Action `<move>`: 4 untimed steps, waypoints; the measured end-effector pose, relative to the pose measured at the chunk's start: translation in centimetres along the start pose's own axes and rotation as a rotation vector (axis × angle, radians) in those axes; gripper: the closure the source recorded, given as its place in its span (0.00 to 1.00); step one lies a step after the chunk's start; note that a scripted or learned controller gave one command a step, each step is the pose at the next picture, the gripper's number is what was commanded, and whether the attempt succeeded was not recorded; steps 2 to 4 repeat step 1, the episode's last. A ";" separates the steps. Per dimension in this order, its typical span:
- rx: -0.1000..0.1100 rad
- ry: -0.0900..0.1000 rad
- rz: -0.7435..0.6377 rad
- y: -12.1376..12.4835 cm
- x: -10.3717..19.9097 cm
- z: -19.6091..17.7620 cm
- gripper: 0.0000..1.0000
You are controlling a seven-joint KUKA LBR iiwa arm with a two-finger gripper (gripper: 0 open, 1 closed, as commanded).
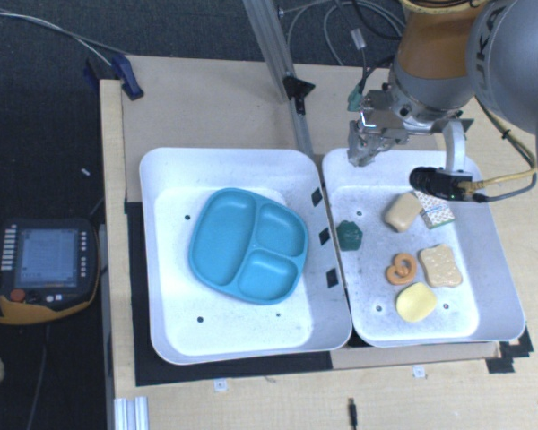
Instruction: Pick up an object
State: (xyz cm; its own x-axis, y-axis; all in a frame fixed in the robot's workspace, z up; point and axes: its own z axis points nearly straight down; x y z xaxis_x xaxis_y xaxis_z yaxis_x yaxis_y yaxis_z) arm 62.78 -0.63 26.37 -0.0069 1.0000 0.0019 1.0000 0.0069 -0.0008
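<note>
On the far left, off the bench, a teach pendant lies on the dark floor. The left bin carries a blue divided plate resting flat near its middle, three compartments facing up.

Across the shared rim, the right bin holds the candidates for the pick. A small dark green piece sits just beside the divider wall. Further right come a tan block, an orange ring, a toast-like slab just beside the ring, and a yellow lump nearest the front edge. A patterned scrap lies by the tan block.

The gripper hangs over the bin's back left corner, well apart from all of these and with nothing between its fingers; whether the claw stands open or closed cannot be told from this slant.

The step in hand reads as the approach. To do it well, the arm would choose a piece with free space on both sides; the tan block or the yellow lump look easiest. The green piece risks a finger striking the wall, and the ring and toast sit close enough to disturb each other. A straight descent, centred over the chosen piece, seems safest.
</note>
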 end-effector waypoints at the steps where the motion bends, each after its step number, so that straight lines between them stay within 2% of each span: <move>1: 0.002 -0.001 0.002 0.7 5.0 2.0 1.00; 4: 0.002 -0.001 0.002 0.7 5.0 2.0 1.00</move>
